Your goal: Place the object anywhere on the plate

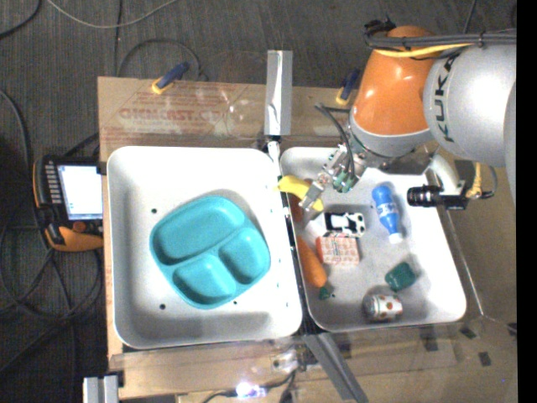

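A teal divided plate (211, 248) lies in the left white bin (126, 225). The right bin (445, 292) holds a yellow banana (291, 185) at its far left corner, an orange carrot (311, 260), a pink patterned box (338, 248), a black-and-white item (346, 222), a blue bottle (386, 211), a green object (401, 275) and a small can (383, 306). My gripper (317, 193) hangs low over the right bin's far left part, just right of the banana and above the carrot's top end. I see nothing clearly held in it.
The divider wall between the two bins (289, 250) runs just left of the gripper. A grey upright bar (278, 91) stands behind the bins. A handheld pendant (69, 200) lies left of the bench, with cables on the floor.
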